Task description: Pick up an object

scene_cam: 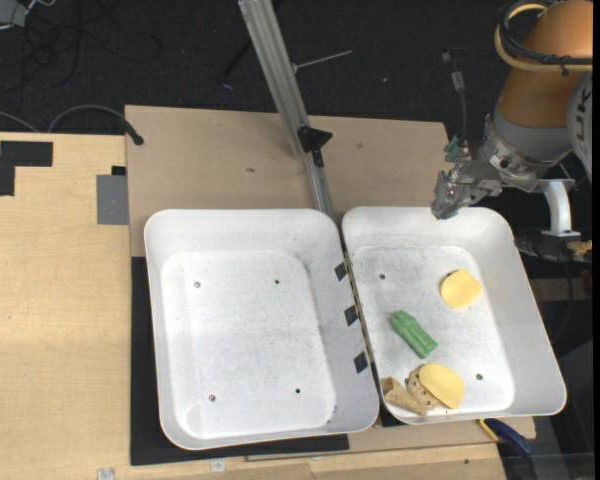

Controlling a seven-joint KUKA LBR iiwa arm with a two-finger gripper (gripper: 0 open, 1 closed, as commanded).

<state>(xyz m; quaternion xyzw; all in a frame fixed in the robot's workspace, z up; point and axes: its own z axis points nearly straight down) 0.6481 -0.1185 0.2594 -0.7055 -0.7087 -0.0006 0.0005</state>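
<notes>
Camera view showed the gripper (448, 204) above the right bin's (540, 368) far rim; whether it was spread or pressed together could not be told. A yellow disc (460, 289), green block (414, 333) and yellow piece (442, 384) touching a tan scrap (405, 396) lay below. Descending there risked striking the rim; the touching pair risked a muddled grasp.

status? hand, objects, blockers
Hand above right bin's far rim, nothing seen in it. Yellow round piece, green block, yellow-and-tan pieces lying in that bin. No visible obstruction.
</notes>
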